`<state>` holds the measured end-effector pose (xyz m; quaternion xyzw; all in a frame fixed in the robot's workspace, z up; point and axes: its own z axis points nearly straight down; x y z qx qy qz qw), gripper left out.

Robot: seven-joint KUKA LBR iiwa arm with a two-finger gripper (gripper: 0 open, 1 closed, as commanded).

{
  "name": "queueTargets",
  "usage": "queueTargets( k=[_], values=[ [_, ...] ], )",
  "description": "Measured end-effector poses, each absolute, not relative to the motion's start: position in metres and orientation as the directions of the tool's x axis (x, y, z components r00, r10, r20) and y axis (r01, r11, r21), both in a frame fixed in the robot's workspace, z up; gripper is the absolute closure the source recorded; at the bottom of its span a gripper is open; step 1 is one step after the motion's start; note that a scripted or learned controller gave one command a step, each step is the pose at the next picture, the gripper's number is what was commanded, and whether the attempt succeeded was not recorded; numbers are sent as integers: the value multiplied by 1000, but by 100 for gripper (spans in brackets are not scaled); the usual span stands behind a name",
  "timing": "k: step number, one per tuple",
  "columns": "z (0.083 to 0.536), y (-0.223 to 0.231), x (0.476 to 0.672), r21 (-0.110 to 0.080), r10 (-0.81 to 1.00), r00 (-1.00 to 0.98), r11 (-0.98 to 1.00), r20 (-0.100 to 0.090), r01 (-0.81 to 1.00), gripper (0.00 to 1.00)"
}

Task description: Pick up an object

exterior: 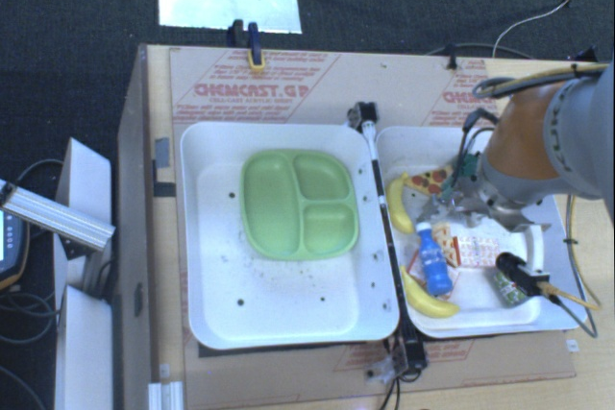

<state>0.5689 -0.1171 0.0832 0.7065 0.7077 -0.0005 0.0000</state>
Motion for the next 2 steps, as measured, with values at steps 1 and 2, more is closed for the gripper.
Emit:
queueTargets(
  k=[1, 2],
  values=[
    [92, -117, 570, 0, 1000, -3, 3, 0, 1000, 100],
    [92, -117, 570, 0, 1000, -4, 4, 0, 1000, 0]
  ],
)
